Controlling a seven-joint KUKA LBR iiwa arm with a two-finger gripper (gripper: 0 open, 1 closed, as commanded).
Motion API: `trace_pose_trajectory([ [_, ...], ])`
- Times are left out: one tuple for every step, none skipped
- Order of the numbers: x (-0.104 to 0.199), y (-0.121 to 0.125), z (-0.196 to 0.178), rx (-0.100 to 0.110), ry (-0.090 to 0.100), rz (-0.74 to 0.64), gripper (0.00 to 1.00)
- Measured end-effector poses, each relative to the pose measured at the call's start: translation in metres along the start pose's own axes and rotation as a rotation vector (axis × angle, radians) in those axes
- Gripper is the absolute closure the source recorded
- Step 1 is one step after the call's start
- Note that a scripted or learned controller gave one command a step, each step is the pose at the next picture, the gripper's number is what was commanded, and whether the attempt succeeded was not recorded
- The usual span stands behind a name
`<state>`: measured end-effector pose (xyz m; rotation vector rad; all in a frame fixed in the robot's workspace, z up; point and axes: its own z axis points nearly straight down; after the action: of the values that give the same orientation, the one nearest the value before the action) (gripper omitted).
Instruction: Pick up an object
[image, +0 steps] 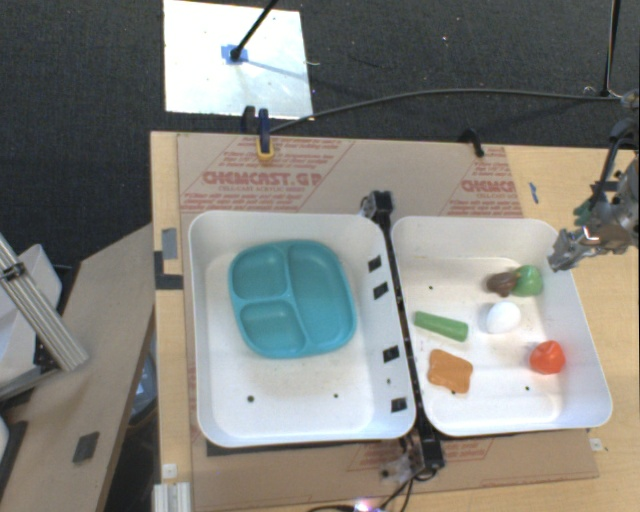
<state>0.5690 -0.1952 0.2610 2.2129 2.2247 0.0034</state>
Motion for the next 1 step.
trace_pose_trajectory([
  [0.0535, -0.0053, 0.0153, 0.004, 0.003, -0.004, 1.0],
])
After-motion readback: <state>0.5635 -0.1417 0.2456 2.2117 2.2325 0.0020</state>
